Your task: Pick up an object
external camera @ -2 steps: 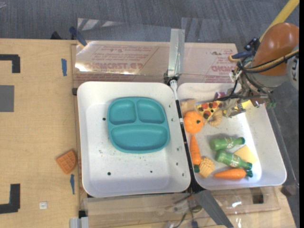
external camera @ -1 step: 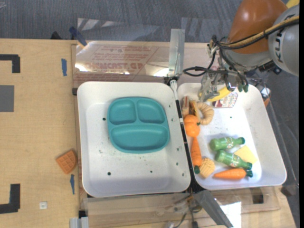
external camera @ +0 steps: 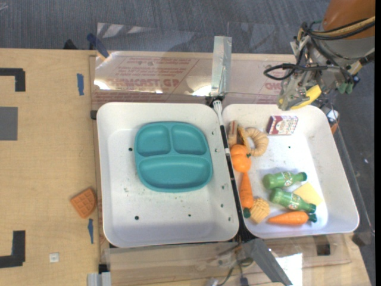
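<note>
My gripper (external camera: 296,97) hangs over the far right corner of the right bin (external camera: 340,177). It is shut on a small yellow toy (external camera: 309,94), which is lifted above the bin's back rim. Lying in the right bin are a red-and-white box (external camera: 281,124), a tan ring-shaped pastry (external camera: 257,140), an orange (external camera: 240,158), a carrot (external camera: 246,189), two green bottles (external camera: 284,179) (external camera: 293,201), a yellow wedge (external camera: 309,193), a second carrot (external camera: 289,218) and a tan corn-like piece (external camera: 259,209).
The left bin (external camera: 113,219) holds a teal divided plate (external camera: 173,155). A metal post (external camera: 221,64) stands behind the divider between the bins. An orange waffle toy (external camera: 83,202) lies on the wooden bench at the left. Cables (external camera: 280,70) hang by the wrist.
</note>
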You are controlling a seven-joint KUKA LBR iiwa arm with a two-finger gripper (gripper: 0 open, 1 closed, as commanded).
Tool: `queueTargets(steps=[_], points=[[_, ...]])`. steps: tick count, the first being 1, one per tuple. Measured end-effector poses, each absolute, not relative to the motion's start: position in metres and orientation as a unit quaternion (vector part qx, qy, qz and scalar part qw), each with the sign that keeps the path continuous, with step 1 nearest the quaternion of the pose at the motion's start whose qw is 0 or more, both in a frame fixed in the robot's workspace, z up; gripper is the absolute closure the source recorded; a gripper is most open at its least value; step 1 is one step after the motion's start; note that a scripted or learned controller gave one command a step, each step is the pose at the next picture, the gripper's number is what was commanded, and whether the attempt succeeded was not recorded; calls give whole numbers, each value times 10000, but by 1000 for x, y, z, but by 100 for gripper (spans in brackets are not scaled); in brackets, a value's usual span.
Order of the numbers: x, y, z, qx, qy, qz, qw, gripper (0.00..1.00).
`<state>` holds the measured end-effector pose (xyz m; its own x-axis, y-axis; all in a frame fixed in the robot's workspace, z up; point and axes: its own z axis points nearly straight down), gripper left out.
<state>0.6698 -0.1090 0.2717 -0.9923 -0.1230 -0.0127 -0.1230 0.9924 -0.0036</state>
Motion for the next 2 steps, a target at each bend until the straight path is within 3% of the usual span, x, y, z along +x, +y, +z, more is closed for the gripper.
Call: queueTargets(steps=[1, 2], points=[[625, -82, 213, -523, 9986, 15, -22, 100], [664, -93, 209, -1599, 9871, 0, 26, 100]])
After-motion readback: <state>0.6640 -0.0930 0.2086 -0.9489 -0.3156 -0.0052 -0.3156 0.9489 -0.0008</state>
